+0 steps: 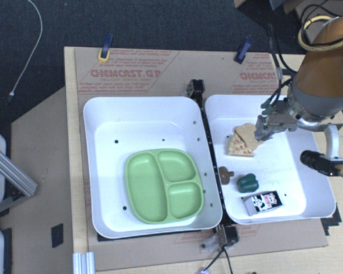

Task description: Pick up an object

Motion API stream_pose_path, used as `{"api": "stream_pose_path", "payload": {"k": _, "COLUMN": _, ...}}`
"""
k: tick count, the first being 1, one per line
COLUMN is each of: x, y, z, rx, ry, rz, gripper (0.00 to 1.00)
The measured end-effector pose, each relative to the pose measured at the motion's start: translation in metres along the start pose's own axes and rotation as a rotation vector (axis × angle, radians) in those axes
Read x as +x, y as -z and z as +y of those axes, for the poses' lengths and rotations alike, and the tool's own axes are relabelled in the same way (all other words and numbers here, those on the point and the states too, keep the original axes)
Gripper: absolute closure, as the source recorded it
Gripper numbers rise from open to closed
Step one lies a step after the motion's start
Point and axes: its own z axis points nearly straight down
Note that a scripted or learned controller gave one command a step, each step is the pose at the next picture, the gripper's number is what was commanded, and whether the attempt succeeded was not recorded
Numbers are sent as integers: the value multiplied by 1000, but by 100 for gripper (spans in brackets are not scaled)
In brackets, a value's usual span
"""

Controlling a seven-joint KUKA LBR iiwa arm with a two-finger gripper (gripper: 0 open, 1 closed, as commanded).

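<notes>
While the gripper (263, 131) hovers low in the right bin (308, 207), finger state unclear, a tan wedge (240, 142) lies just left, touching or beneath it.

Gripper (262, 129) over right bin (308, 210), at tan wedge (242, 142); green block (247, 182), card (262, 201) nearer; green tray (163, 184) in left bin (103, 153).

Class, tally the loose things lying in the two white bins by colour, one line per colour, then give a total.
Green: 2, the green three-compartment plastic tray and the small dark green block
Tan: 1, the tan wedge-shaped piece
Brown: 1, the small brown lump
Black and white: 1, the flat printed packet
Total: 5
</notes>
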Motion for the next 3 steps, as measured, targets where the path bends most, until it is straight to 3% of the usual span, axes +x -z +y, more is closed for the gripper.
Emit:
{"api": "stream_pose_path", "payload": {"k": 2, "x": 108, "y": -6, "z": -10, "rx": 1, "ry": 0, "rz": 1, "gripper": 100}}
{"api": "stream_pose_path", "payload": {"k": 3, "x": 164, "y": 2, "z": 0, "rx": -4, "ry": 0, "rz": -1, "gripper": 100}}
